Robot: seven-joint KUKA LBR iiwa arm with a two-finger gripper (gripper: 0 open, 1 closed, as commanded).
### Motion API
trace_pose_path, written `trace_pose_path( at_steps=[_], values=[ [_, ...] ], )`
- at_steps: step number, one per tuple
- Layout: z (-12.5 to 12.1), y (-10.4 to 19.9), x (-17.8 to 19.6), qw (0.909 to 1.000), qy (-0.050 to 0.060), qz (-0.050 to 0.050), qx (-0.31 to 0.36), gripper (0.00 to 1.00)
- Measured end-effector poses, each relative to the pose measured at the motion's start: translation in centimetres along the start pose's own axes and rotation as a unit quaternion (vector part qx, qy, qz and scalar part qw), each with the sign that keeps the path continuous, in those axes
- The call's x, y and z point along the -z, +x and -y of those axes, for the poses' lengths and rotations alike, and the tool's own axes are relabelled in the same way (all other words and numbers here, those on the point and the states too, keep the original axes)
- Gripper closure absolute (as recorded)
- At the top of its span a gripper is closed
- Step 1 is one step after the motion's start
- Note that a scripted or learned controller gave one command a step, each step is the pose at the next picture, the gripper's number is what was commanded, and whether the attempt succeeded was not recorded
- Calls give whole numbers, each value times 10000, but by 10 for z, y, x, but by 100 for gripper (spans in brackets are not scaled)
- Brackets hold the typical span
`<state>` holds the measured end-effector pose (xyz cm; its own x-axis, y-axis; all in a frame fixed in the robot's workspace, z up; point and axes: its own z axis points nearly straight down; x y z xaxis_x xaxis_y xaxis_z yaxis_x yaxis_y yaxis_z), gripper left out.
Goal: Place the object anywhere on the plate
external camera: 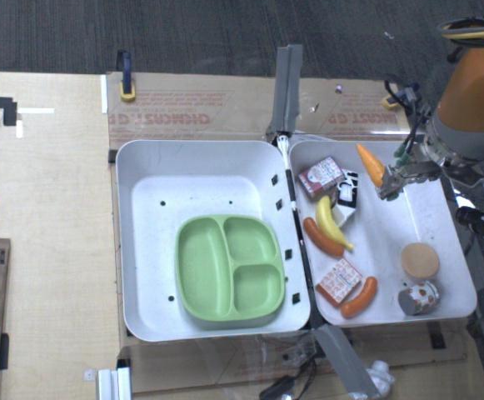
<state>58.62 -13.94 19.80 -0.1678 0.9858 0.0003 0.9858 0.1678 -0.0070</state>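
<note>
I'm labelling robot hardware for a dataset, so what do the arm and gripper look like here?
The arm is grey with a wide orange band above the wrist and a yellowish ring at its upper end. Dark cables run beside the wrist. The gripper is small, dark grey metal.

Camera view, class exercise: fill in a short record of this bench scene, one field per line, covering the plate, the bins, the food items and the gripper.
plate: green, three compartments, lying in the left bin
right bin: holds the food items
carrot: orange, near the bin's far edge
banana: yellow, beside a sausage
second sausage: near the bin's front
cartons: two small red-and-white ones
gripper: over the right bin, just right of the carrot, holding nothing visible
</note>
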Motion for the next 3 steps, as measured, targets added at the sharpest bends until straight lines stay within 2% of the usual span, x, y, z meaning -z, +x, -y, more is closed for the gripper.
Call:
trace_pose_path(
  at_steps=[1,2,3],
  values=[
    [-11,69,-11,9976,5,-4,687,100],
    [2,146,-10,9941,2,0,1087,100],
    [34,181,-10,9915,4,2,1303,100]
  ],
)
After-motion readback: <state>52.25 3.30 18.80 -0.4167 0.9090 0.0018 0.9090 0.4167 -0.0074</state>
